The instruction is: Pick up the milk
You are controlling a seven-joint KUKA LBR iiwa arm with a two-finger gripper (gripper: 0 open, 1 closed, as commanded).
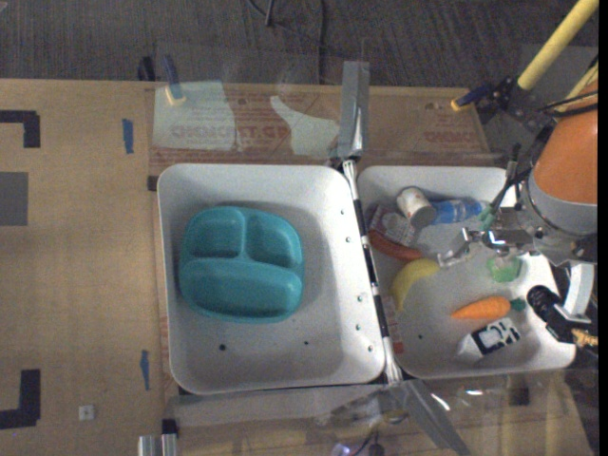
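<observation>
White milk carton [492, 337] with dark label lies in the right bin [446, 364]; gripper [489, 238] grip state unclear

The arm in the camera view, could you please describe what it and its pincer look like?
The arm is grey with a rounded orange band above the wrist. Below it sits a light metallic wrist block leading to the pincer, which looks silvery with dark details. Thin dark cables run along the arm's upper side. I see no readable markings.

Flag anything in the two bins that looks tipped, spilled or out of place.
In the right bin, the white cup and clear bottle lie tipped on their sides. No spill visible. The teal tray sits flat in the left bin.
</observation>
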